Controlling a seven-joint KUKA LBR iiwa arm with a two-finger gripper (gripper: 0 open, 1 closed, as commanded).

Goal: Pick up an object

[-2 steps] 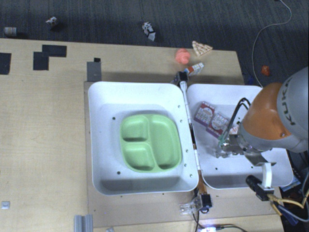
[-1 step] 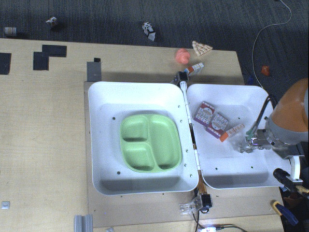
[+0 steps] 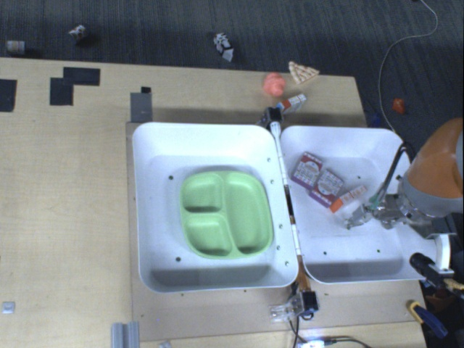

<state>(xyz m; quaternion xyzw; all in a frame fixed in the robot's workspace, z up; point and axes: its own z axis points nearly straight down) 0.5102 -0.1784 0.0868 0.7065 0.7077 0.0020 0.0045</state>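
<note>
Task is judged to be at an early stage: nothing is seen lifted, and no object is seen between the fingers of the claw. The claw is seen low in the right bin, reached in from the right, w/ its tip just beside the orange-ended tube. Whether the claw is apart or together cannot be told; the tip is small and blurred against the white floor. The arm w/ its orange band is seen at the right edge.

Candidates for the pick are all in the right bin: the tube, lying flat, and a purple packet just to its left, touching or nearly touching it; which cannot be told. Tube is judged the likeliest target, being nearest the claw. Still to be done: closing on it and lifting it clear.

In the left bin a green divided tray is seen lying flat, approx. centred, well apart from the claw.

The bins are set side by side on a pale wood worktop w/ black marks at its top left. A pink ball, a wedge-shaped item and a small marker-like thing lie near the worktop's far edge. Beyond it, dark carpet is seen, w/ a few bits scattered and a thin cable running down at the right.
</note>
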